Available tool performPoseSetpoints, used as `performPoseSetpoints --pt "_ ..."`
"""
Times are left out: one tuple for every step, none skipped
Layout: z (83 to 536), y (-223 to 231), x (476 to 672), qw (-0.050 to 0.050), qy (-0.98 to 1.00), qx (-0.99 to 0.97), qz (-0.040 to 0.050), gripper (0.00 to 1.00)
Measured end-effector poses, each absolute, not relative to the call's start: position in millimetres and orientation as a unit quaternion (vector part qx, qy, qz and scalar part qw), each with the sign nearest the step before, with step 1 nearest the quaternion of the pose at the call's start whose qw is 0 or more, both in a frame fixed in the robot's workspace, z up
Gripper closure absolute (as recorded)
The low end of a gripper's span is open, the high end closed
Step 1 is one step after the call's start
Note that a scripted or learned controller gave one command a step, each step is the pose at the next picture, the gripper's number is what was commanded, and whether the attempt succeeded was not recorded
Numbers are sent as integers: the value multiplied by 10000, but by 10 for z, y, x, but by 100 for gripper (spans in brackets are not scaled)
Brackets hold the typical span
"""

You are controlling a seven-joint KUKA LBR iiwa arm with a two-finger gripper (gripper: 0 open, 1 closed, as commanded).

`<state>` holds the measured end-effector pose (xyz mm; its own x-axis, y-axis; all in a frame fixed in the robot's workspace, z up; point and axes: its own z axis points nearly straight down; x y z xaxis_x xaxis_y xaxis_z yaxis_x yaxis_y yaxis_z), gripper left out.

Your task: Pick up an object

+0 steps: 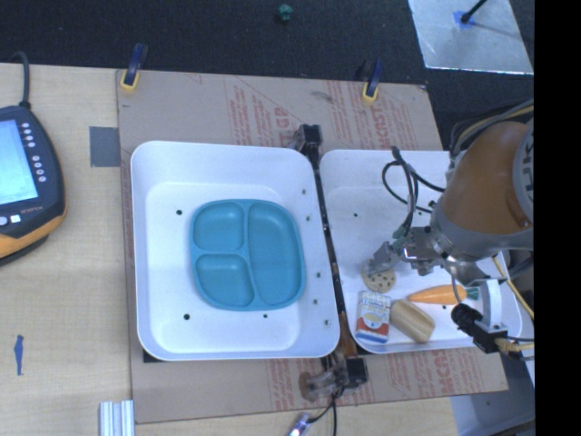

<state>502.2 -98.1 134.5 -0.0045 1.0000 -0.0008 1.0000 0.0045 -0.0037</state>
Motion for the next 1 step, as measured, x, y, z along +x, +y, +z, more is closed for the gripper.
performPoseSetpoints --pt "911 -949 5181 24 -7087 -7055 21 0"
